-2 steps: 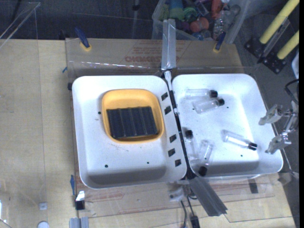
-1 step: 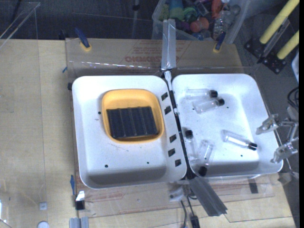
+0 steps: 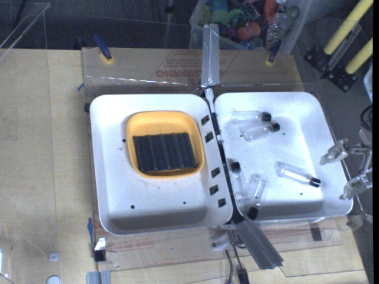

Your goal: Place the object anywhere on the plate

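Observation:
A yellow plate with a dark ribbed insert lies in the left bin. Several clear vials with black caps are scattered in the right bin: two near the back, one lying toward the right, and others by the divider. My gripper hangs over the right rim of the right bin, open, with nothing between its fingers. The nearest vial lies a short way to its left.
A metal divider strip runs between the two bins. A clear tub of colourful toys stands behind the bins. Yellow foam rods lean at the back right. Bare wooden bench lies to the left.

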Controlling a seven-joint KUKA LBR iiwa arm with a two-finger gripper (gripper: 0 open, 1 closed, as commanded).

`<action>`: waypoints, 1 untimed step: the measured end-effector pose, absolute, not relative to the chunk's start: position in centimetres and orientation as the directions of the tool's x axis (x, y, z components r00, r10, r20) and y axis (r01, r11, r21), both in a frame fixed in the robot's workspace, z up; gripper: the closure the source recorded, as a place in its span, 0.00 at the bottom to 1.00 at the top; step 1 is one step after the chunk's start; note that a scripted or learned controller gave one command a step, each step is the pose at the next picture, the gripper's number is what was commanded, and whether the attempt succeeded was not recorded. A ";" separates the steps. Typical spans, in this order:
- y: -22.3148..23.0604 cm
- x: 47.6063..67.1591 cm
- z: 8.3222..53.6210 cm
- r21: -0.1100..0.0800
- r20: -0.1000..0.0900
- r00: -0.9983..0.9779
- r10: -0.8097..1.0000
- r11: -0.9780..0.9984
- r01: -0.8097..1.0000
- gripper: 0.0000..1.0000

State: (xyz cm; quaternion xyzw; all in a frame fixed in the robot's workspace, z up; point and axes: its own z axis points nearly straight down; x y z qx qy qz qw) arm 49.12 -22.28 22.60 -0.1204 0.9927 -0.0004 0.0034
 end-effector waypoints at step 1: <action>-22.5 48.6 24.4 -0.002 -0.008 -0.982 -0.187 0.982 -0.187 0.00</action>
